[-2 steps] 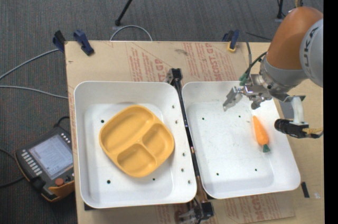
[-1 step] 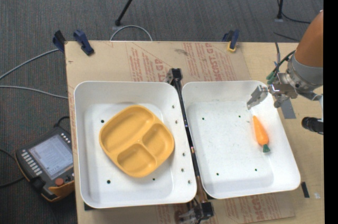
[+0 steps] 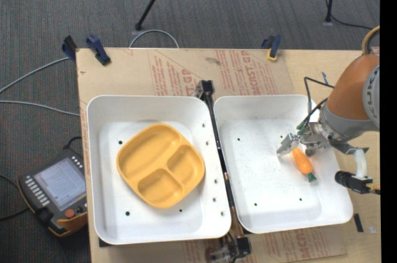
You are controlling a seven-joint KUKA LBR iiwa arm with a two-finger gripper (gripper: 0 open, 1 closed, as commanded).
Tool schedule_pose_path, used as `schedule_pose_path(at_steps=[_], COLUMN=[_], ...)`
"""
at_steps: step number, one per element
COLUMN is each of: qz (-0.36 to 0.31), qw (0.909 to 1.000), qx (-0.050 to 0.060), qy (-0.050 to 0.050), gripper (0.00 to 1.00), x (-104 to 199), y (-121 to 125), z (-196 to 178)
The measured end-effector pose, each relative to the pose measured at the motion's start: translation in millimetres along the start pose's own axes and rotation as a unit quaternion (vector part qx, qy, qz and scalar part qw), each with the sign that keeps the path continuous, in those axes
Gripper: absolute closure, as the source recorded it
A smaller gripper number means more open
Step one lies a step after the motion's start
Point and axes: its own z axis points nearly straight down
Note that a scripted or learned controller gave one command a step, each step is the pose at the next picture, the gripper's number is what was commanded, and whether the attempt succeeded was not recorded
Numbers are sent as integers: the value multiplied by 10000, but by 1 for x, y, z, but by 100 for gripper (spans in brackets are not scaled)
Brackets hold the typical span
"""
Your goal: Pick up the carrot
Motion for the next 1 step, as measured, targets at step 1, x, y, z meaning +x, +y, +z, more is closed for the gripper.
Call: schedule_pose_path(at_steps=[1], qz=[0], qw=[10000], qx=[-11], qy=[-28], gripper=[100], x=[-2], y=[0], z=[-11])
